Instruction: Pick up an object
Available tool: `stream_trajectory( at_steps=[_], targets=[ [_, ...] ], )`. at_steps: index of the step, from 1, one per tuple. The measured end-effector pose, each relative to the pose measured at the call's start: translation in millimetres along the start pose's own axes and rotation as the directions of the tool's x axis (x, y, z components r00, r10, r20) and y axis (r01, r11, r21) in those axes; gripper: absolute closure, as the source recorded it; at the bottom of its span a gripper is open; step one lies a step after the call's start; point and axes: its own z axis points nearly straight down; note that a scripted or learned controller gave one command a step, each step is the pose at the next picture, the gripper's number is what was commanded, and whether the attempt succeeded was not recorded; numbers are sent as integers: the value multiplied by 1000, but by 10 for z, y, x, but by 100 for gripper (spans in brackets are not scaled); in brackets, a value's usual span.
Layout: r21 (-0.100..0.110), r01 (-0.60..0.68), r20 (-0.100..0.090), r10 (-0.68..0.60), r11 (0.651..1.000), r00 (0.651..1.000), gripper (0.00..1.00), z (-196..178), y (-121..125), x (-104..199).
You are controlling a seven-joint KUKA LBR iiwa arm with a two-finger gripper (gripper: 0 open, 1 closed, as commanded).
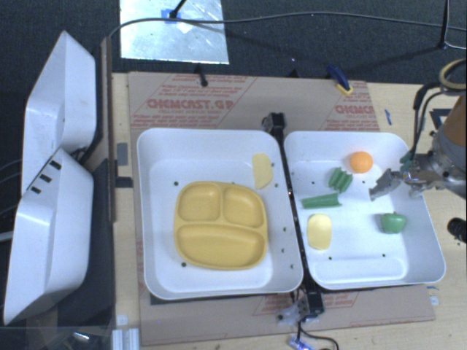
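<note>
The right bin (pixel 365 268) holds an orange ball (pixel 360 162), a small green piece (pixel 339 179), a long green piece (pixel 321 201), a pale yellow oval (pixel 319 231) and a green rounded object (pixel 392 223). My gripper (pixel 384 185) reaches in over the bin's right side. It hangs just right of the orange ball and above the green rounded object, with nothing visibly held.
The left bin (pixel 157 195) holds a yellow divided plate (pixel 221 223) and a pale yellow slice (pixel 262 170) near its right wall. A black clamp (pixel 274 121) sits between the bins at the back. Cardboard (pixel 219 100) lies under both bins.
</note>
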Motion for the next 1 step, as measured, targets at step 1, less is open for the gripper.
stream_trajectory(
  at_steps=[1],
  targets=[
    [-2, 3, 1, -3, 1000, 1000, 0, -130, 735, 216]
  ],
)
